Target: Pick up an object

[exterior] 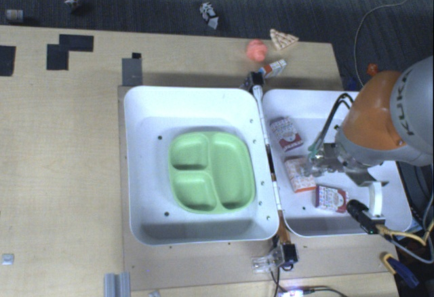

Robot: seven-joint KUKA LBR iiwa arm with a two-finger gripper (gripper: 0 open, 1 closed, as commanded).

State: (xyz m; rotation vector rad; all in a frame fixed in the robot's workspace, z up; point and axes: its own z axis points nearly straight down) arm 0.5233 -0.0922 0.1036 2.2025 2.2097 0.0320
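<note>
— White right bin (380, 102) holds three packets; status?
— My gripper (317, 161) hangs over the middle packet (299, 173), beside the green tray's (211, 171) bin. Finger state: cannot tell. Advise descending squarely, closing across its narrow width.

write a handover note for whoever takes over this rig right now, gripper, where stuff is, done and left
Gripper: low in the right bin, over the middle packet; whether the fingers are open or shut cannot be seen from this view.
Right bin: three small packets, the top packet, the middle one under the gripper, and the lower packet near the front wall.
Left bin: holds a green tray with three compartments.
Done: the arm is down at the packets.
Left: nothing shows as lifted; a grasp and lift is still needed, most likely on the middle packet.
</note>
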